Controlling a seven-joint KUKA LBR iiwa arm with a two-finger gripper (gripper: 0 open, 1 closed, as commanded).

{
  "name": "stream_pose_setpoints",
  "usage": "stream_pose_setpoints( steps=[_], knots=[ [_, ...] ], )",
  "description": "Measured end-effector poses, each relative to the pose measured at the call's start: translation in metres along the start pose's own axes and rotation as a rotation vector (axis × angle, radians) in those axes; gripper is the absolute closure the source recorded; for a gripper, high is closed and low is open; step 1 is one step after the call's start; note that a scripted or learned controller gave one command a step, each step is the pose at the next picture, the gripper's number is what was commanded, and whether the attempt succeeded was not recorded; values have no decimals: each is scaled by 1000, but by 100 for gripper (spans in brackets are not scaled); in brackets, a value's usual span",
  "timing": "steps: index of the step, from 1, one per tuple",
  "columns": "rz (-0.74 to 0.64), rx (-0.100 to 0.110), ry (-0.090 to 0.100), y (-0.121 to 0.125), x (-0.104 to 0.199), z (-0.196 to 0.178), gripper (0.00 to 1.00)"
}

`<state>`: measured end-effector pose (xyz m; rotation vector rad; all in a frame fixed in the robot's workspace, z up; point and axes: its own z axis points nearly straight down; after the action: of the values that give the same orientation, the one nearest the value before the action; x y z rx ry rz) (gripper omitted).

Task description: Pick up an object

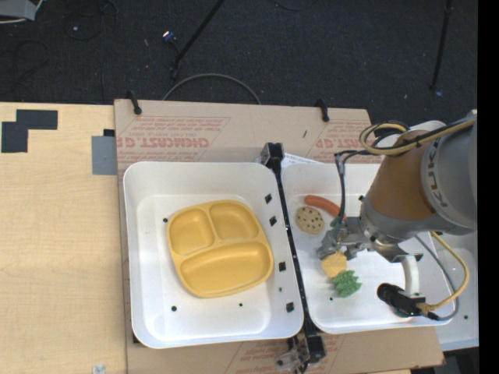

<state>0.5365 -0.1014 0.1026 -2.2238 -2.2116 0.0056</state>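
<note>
Yellow block [334,265] lies in the right bin [460,318] beside a green toy [345,284], under the gripper [334,244]; jaws' state cannot be told.

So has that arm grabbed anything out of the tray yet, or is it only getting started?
Nothing looks picked up yet. The gripper is down in the right bin, right at the yellow piece, with the green piece, cookie and sausage lying close by. I cannot tell whether it has closed on anything. Gripping and lifting are left. The yellow plate sits alone in the left bin.
</note>
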Motion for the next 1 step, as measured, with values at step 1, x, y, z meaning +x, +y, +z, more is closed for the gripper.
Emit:
stream_pose_setpoints(
  steps=[1],
  knots=[
    [-7, -5, 0, -4, 7, -45, 100]
  ],
)
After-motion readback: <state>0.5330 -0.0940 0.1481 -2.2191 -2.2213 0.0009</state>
